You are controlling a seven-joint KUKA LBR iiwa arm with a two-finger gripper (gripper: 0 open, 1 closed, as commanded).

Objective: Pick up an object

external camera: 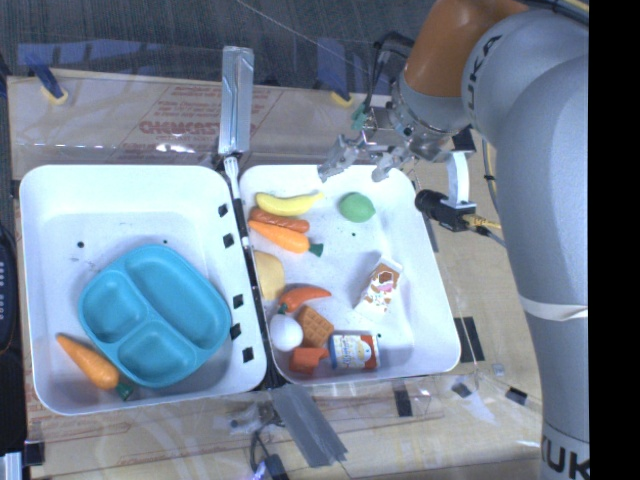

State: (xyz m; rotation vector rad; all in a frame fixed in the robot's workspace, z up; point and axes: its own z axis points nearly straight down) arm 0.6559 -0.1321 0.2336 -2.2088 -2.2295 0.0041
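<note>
My gripper [355, 170] hangs over the far edge of the right bin [432, 268], its two fingers [333, 165] spread apart with nothing between them. Just below and right of it lies a green ball [356, 206]. To the left of the ball sit a yellow banana [288, 203] and an orange carrot [281, 235]. Further toward the front are a small milk carton [380, 287], a white egg [286, 333], a waffle piece [316, 324] and a small can [352, 351].
The left bin [60, 198] holds a blue divided plate [154, 313] and an orange carrot [88, 361] at its front left. A metal bar [236, 103] stands upright behind the divider between the bins. My arm's grey body fills the right side.
</note>
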